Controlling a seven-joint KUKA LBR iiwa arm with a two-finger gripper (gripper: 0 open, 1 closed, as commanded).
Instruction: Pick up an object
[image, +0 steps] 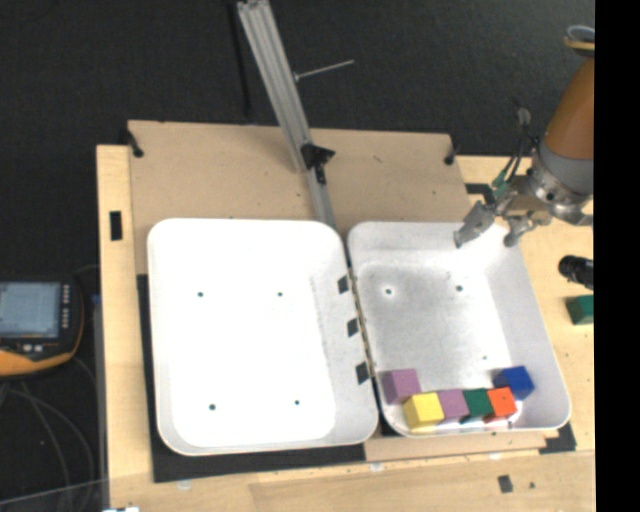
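Several small blocks lie along the near edge of the right bin (400, 250): a purple block (401, 384), a yellow block (423, 409), a second purple block (452, 403), a green block (477, 402), an orange block (500, 402) and a blue block (515, 381). My gripper (492, 230) hangs over the bin's far right corner, well away from the blocks. Its two fingers are spread apart and hold nothing.
The left bin (250, 330) sits beside the right one. A slanted metal rail (290, 110) runs from the top of the view to the gap between the bins. A small green thing (580, 309) rests on the bench to the right.
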